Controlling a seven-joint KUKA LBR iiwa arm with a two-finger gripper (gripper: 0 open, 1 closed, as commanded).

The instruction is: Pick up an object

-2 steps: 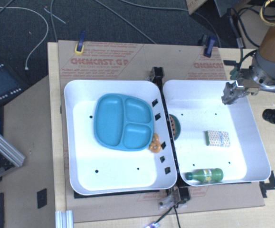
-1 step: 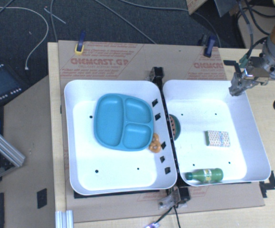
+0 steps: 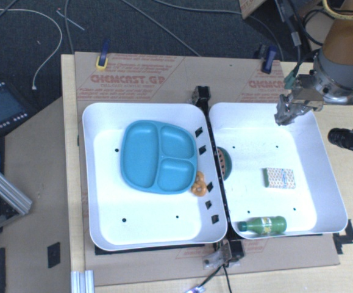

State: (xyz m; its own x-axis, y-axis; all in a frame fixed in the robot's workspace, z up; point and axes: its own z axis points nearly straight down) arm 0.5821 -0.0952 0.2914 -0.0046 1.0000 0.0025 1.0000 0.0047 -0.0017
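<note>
Here the gripper (image 3: 284, 116) hangs over the far right corner of the right bin (image 3: 322, 163), and whether its jaws are released or clenched cannot be told from this slant; nothing is seen between them.

Three candidates lie in that bin:
- a small patterned packet (image 3: 279, 177), flat on the floor near the middle, well apart from the walls;
- a green bottle (image 3: 262, 226), on its side against the near wall;
- a round brownish thing (image 3: 224, 163), tucked against the divider.

The left bin (image 3: 97, 163) holds a blue divided plate (image 3: 159, 157) with a small orange-brown object (image 3: 199, 186) just beside its rim.

The packet looks like the best choice, since it has free space on all sides. The jaws should travel toward the near side, centre over it, and straddle its shorter width before descending. Because it lies flat, they probably need to reach almost to the bin floor. The bottle seems riskier: it could roll, and the wall crowds one side.
</note>
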